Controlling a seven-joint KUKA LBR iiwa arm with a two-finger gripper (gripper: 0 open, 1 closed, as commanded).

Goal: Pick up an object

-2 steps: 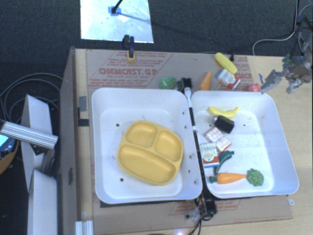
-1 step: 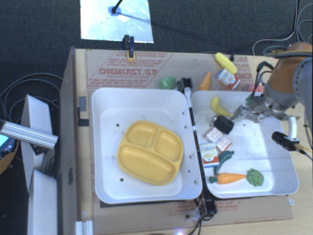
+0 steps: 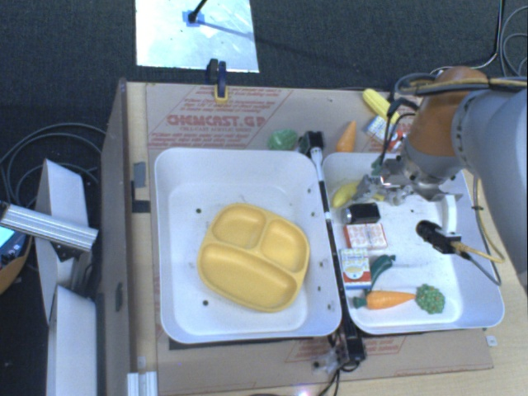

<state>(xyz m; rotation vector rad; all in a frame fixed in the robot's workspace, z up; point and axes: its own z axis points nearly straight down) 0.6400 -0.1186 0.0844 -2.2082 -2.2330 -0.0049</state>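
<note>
Two bins sat on the bench and the gripper [image 3: 381,181] hung over the right bin's [image 3: 478,308] far-left corner, can't tell its grip state, so I'd drop straight onto the banana [image 3: 344,194] beside the black box [image 3: 362,214].

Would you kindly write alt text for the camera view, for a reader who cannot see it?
A grey robot arm reaches from the right, its end effector low over the right bin, near a yellow banana-like toy among small toys including a carrot and broccoli. The left bin holds a yellow divided plate.
</note>
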